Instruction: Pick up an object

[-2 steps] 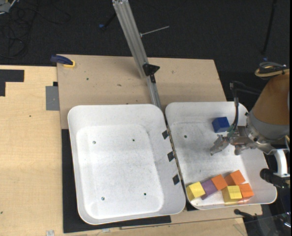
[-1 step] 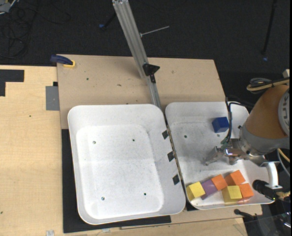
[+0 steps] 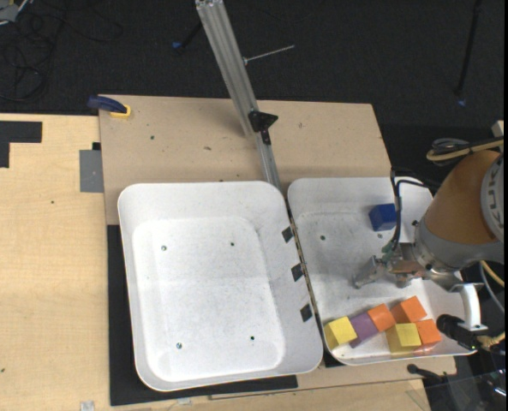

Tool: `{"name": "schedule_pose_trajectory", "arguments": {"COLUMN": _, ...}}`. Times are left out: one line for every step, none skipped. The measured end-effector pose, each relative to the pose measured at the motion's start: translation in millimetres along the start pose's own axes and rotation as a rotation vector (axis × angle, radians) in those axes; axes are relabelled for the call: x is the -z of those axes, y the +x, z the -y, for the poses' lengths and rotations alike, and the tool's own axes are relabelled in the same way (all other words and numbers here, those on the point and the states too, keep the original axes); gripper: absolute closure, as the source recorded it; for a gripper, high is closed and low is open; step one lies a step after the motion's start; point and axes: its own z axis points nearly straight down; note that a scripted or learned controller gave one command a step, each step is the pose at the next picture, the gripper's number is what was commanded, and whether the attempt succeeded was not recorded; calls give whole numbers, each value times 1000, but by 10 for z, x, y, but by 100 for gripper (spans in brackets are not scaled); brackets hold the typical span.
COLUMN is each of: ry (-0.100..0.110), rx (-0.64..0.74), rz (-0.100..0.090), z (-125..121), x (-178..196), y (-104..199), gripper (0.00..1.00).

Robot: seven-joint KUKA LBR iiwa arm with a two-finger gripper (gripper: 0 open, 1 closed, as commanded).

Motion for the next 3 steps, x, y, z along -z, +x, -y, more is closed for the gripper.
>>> {"name": "schedule_pose_trajectory", "arguments": {"ry": 1, "rx": -6, "rz": -1, "z": 6, "x": 98, "y": -9, "gripper": 100}}
{"name": "schedule_pose_trajectory", "arguments": {"ry": -4, "rx": 5, "rz": 1, "z": 44, "x": 579, "y": 69, "gripper": 100}}
{"name": "schedule_pose_trajectory", "arguments": {"ry": -6, "rx": 5, "rz": 2, "z": -51, "x": 1050, "y": 78, "gripper": 100}}
